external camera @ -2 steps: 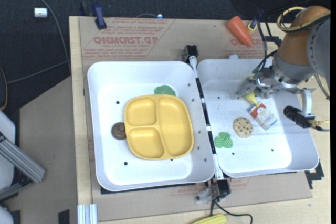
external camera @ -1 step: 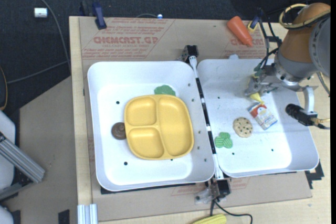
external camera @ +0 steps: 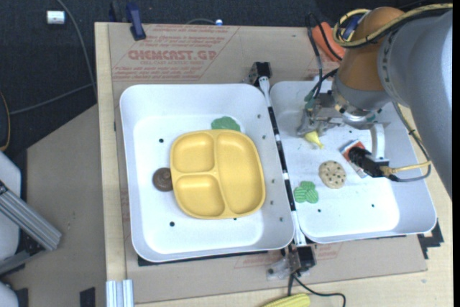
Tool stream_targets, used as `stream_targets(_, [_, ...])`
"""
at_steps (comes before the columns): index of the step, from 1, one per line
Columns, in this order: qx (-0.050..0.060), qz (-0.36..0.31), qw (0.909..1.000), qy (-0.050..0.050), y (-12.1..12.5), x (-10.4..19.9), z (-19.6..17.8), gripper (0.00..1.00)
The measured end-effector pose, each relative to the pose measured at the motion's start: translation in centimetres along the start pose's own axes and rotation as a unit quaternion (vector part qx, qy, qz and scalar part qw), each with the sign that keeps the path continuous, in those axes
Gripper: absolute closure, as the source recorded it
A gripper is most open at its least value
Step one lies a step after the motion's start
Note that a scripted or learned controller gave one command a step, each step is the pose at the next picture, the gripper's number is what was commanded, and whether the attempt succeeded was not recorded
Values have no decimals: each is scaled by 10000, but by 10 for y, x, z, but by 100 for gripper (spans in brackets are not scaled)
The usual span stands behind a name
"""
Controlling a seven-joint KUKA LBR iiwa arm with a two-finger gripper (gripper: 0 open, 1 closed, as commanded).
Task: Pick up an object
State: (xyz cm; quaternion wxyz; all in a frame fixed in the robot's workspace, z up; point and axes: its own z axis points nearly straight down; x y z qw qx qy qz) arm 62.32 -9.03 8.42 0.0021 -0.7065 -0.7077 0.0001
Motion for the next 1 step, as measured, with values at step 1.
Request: stream_targets(1, [-24, 1, 10000, -7, 7, 85, -101, 100])
